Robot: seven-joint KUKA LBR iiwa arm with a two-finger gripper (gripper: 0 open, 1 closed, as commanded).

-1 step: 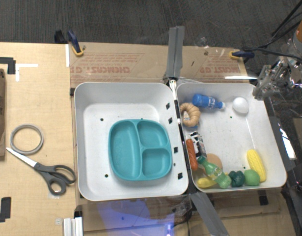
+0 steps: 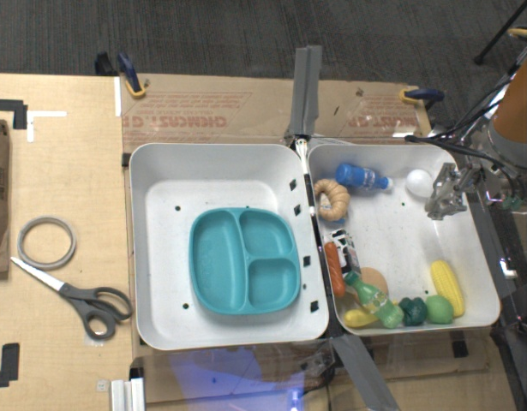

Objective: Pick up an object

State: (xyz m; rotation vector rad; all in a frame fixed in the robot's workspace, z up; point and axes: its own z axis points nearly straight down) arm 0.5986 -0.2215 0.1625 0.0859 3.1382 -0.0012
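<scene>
The jaws (image 2: 443, 197) hang over the right bin (image 2: 482, 255) near its 2 o'clock corner; how far apart they stand cannot be told, and nothing is seen held between them. Just at their 10 o'clock lies a small white ball (image 2: 417, 181), and further toward 9 o'clock a blue bottle (image 2: 362, 176) on its side, with a tan braided ring (image 2: 332, 199) below it. Along the bin's 6 o'clock edge cluster a yellow corn cob (image 2: 446, 286), a green apple (image 2: 440, 309), a dark green piece (image 2: 411, 309) and an orange-red stick (image 2: 333, 268). The left bin (image 2: 152, 229) holds a teal divided plate (image 2: 244, 260). On the desk (image 2: 57, 178), at 9 o'clock, lie scissors (image 2: 79, 296) and a tape roll (image 2: 46, 241).
</scene>
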